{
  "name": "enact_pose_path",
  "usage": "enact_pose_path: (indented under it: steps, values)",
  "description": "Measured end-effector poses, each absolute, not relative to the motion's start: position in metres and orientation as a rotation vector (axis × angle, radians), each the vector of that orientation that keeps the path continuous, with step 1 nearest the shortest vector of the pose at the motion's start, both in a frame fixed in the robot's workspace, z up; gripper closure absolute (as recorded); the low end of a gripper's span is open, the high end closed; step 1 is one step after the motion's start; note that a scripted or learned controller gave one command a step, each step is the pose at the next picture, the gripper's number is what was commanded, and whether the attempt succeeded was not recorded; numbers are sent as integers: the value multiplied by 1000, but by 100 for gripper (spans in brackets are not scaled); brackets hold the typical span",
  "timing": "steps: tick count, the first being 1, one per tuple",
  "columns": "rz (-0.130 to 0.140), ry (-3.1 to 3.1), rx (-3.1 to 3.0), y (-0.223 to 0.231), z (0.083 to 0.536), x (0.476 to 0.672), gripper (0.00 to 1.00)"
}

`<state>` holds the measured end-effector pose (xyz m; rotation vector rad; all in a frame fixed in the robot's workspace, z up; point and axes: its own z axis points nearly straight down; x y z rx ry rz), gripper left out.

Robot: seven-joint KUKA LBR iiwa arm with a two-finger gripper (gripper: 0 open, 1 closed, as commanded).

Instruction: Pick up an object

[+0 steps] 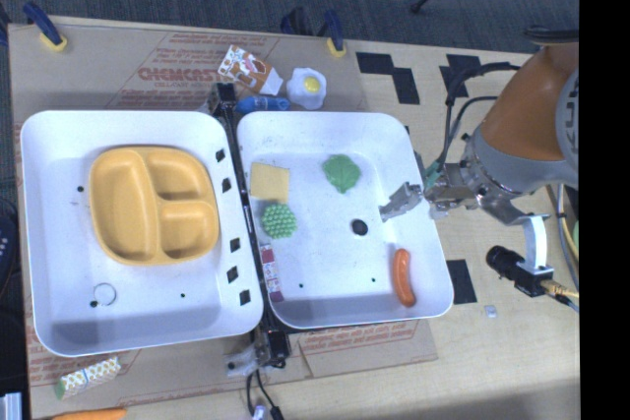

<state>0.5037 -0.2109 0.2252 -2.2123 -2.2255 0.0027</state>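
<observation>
The grey arm's gripper (404, 200) hangs over the right-hand edge of the right white bin (325, 125), and I cannot tell from here whether its fingers are apart or together; nothing shows between them.

Taking the small dark round piece (359, 228) on the bin floor as my mark: it lies just beside the gripper, toward the bin's middle. The orange sausage-shaped toy (403, 276) lies nearer the camera from it, close against the bin's right wall. The dark green leafy toy (342, 172) sits farther back from it, the bumpy light green ball (279, 221) off to its left, and the flat yellow square block (270, 182) beyond that ball.

To do this well, I judge the arm should pick something standing free, such as the leafy toy or the ball; the sausage hugs the wall, leaving little room.

The bin floor looks smooth. The left white bin (59, 128) holds a yellow divided plastic tray (153, 205), both on a cardboard-covered desk (148, 64).
</observation>
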Motion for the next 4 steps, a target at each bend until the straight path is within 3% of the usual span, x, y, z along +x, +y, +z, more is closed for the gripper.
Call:
enact_pose_path:
  steps: [1, 2, 3, 4]
  values:
    - [-5, -2445, -1960, -208, 92, 477, 0]
    - [0, -2449, -1954, -209, 102, 477, 100]
    - [-1, -2795, -1427, -195, 92, 477, 100]
    - [0, -2795, -1428, -195, 92, 477, 0]
